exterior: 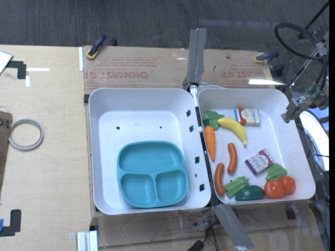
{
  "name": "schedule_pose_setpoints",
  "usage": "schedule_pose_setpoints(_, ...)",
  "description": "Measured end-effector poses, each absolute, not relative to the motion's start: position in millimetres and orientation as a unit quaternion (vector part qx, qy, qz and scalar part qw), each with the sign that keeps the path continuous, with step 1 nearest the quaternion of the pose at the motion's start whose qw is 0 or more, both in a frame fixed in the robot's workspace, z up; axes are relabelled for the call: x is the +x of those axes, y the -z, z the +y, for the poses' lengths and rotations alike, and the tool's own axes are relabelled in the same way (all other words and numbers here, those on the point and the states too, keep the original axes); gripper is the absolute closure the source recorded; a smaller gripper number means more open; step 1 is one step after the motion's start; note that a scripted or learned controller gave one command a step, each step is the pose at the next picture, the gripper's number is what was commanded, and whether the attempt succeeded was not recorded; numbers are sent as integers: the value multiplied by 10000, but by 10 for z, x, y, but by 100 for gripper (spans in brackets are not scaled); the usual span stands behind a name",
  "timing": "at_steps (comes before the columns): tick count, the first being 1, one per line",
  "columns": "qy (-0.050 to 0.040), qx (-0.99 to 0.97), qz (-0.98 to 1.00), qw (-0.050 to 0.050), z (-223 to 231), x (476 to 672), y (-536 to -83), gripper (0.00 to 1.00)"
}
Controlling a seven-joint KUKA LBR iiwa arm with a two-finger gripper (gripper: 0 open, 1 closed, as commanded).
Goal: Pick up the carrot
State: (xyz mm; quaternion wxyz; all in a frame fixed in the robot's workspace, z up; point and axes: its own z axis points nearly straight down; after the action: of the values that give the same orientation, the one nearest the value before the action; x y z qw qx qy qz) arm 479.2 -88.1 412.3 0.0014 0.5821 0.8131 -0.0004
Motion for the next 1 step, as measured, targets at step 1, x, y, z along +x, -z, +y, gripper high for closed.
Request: schedule_pose_setpoints(1,7,6807,7326,6,-226,4788,-4414,100)
